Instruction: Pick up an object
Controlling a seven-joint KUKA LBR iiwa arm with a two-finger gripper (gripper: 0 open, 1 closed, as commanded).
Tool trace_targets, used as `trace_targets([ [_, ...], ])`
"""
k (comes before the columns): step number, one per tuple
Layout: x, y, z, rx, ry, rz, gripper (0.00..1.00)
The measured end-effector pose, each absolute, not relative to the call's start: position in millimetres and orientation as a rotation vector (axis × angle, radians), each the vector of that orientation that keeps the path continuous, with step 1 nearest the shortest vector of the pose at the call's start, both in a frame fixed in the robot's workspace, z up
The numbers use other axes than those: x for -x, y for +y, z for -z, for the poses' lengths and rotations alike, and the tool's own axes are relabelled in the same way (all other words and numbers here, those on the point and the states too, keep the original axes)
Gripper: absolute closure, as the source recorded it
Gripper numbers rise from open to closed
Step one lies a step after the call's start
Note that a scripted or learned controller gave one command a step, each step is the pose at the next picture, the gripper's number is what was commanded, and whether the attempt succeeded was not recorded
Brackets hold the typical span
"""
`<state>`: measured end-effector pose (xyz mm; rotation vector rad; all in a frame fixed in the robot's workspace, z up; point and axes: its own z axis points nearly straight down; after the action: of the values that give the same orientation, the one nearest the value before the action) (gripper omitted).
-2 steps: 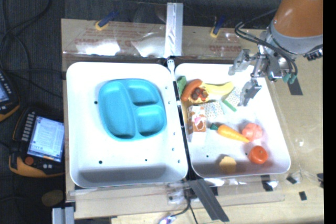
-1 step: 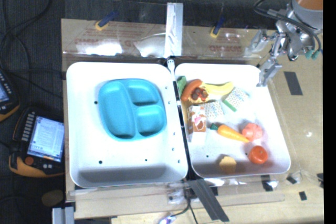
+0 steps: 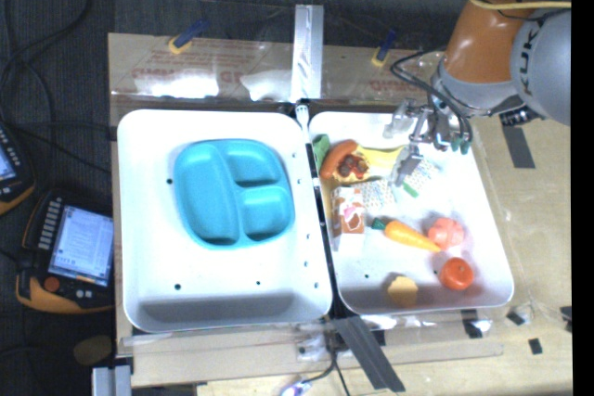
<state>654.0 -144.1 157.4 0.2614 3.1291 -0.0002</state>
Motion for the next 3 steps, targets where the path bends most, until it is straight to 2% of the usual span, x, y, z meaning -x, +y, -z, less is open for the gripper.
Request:
trace_targets([
  [1,-609.5,-159.8,-89.8,-0.124,3.127,0.004,0.0],
  [2,-660.9,-172.2,-88.7,-0.475,3.115,-0.004,0.0],
  [3,-585.0,-138.8,-90.0,-0.813,3.023,-0.002,0.0],
])
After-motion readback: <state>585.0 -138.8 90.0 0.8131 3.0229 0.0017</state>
